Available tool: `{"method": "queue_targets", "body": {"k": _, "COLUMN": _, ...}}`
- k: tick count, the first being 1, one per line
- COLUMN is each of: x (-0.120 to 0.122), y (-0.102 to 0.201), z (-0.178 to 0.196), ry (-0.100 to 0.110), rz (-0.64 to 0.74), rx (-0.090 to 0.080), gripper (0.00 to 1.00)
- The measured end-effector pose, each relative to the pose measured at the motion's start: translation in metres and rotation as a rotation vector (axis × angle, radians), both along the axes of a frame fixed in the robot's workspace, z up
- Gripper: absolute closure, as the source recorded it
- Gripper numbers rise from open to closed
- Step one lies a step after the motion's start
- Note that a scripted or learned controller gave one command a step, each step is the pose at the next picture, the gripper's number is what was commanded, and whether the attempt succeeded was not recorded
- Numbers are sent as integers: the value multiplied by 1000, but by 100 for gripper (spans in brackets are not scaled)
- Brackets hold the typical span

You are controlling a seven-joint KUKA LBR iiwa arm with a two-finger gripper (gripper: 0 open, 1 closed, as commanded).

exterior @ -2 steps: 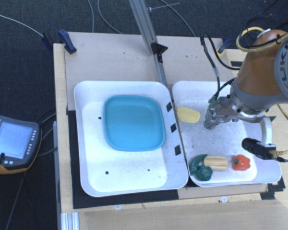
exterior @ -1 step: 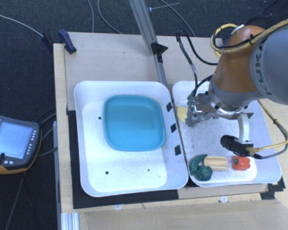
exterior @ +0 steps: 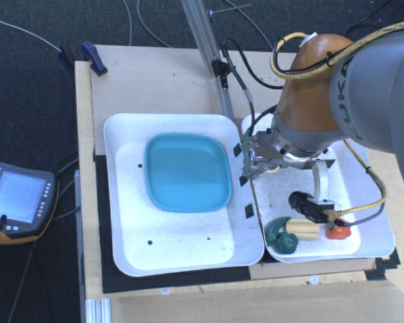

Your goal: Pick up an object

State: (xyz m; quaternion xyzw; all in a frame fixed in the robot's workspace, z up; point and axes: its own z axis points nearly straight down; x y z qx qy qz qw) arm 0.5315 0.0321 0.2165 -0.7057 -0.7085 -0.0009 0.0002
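Note:
The right bin (exterior: 374,210) holds three small things along its near edge: a dark green lumpy object (exterior: 281,235), a pale wooden cylinder (exterior: 304,229) lying beside it, and a small red and orange piece (exterior: 337,231). My gripper (exterior: 251,163) hangs under the orange wrist at the right bin's left rim, near the seam between the two bins. It is above and left of these things and touches none of them. Nothing is visibly held by it.
A square blue plate (exterior: 188,172) lies in the left bin (exterior: 124,200). A metal pole (exterior: 205,39) slants up behind the bins. A handheld control pendant (exterior: 17,200) lies off the bench at the left.

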Motion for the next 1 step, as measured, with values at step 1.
{"method": "queue_targets", "body": {"k": 1, "x": 4, "y": 50, "z": -3, "ry": 1, "rz": 0, "rx": 0, "gripper": 100}}
